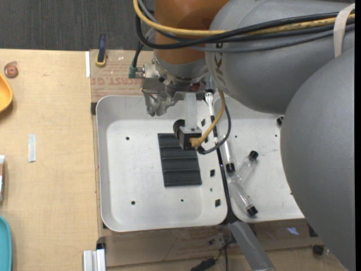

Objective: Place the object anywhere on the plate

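A black ridged rectangular plate (pixel 181 161) lies flat near the middle of the left white bin (pixel 118 208). A clear plastic tube with black end caps (pixel 242 180) lies slanted in the right bin (pixel 271 208), just past the divider between the bins. My gripper (pixel 163 105) hangs over the far edge of the left bin, just beyond the plate's far end. The orange wrist band and grey arm hide much of it. A yellow cable and a black fitting (pixel 186 135) dangle over the plate's far right corner. I see nothing held in the gripper.
The bulky grey arm (pixel 293 66) covers the right bin's far side. On the wooden bench to the left lie a white strip (pixel 31 148), a pink disc (pixel 10 69) and an orange object (pixel 3 95). A blue clamp (pixel 101 48) sits behind the bins.
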Robot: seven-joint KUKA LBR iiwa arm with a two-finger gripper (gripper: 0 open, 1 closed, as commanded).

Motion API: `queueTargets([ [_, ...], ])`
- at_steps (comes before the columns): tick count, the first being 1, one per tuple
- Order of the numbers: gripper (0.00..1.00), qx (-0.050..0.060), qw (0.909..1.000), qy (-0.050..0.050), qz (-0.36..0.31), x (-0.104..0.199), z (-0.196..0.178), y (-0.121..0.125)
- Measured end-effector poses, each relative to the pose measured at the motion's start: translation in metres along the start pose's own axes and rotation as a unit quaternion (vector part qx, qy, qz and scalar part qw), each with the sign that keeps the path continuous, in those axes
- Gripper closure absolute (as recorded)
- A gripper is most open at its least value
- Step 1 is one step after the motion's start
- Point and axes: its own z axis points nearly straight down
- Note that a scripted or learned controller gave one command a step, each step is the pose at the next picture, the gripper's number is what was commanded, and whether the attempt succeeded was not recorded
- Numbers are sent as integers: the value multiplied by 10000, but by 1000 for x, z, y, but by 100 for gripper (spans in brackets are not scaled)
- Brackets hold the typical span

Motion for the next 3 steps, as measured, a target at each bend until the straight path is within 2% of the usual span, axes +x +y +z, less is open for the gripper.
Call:
queueTargets([
  [1, 0, 1, 10000, 0, 0, 0, 0, 0],
  [2, 100, 20, 10000, -16, 9, -1, -7, 0],
  [3, 0, 21, 10000, -17, 11, -2, -7, 0],
])
